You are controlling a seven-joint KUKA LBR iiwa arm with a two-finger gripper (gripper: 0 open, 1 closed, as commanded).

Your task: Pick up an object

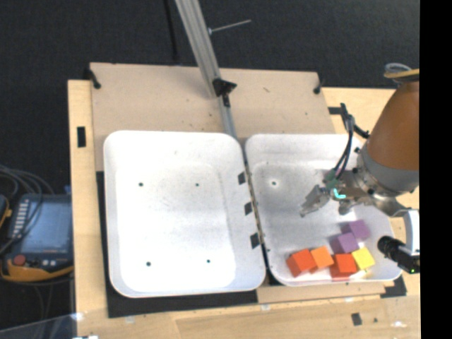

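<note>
You've got the blocks bunched at the right bin's near edge: orange blocks, a red-orange block, a yellow block, purple blocks just behind. Farther back, the gripper hangs over bare floor, fingers parted, gripping nothing. Left bin alongside.

Your single fixed camera sits high above the pale wooden bench, looking down at a slant, far enough to take in both shallow white plastic bins, the grey-and-orange arm entering at three o'clock.
</note>
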